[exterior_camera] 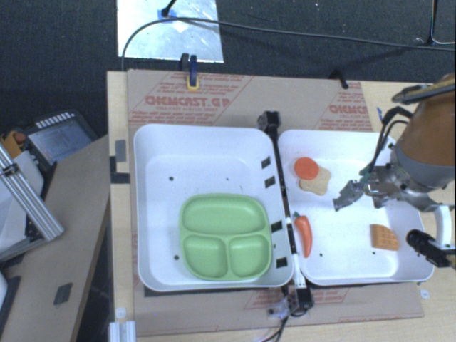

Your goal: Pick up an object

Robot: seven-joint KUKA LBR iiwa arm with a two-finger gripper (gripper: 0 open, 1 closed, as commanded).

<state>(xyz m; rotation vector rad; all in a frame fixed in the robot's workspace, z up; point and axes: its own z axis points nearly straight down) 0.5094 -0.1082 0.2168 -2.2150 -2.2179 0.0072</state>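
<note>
You've got the gripper hovering over the right bin, with a red disc on a tan slice, a carrot-ish piece, a waffle, and a green divided tray in the left bin.

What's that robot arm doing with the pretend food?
The robot arm's gripper hangs over the right bin, near a toy tomato slice on a bread piece. A toy carrot and waffle lie there too. It holds nothing yet. A green divided plate sits in the left bin.
</note>
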